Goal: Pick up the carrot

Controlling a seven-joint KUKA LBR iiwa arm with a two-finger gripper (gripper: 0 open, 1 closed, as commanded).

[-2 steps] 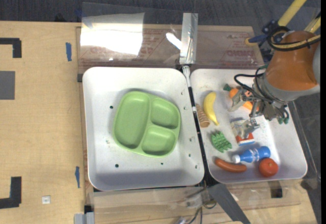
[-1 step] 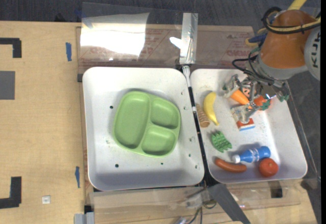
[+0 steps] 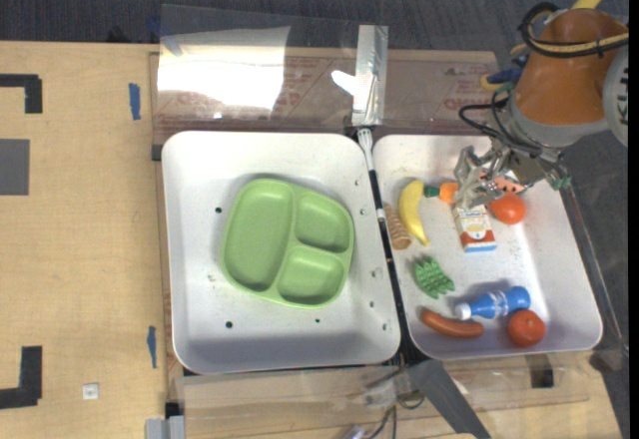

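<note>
While the gripper (image 3: 477, 180) hovers, its opening indiscernible, the carrot (image 3: 446, 192) lies at its nine o'clock. A good grasp shifts there, avoiding the banana (image 3: 412, 211).

Two bins are set side by side on the bench: the left bin (image 3: 190, 257) is occupied by a divided plate (image 3: 288, 240) at its centre. In the right bin (image 3: 579, 267), a banana (image 3: 412, 210) and a cone (image 3: 398, 224) are placed along the left wall, with the carrot (image 3: 440, 192) just right of the banana near the far edge. A carton (image 3: 476, 229) is found at the middle, a sausage (image 3: 450, 324), a bottle (image 3: 493, 304) and a tomato (image 3: 526, 327) along the near edge.
</note>
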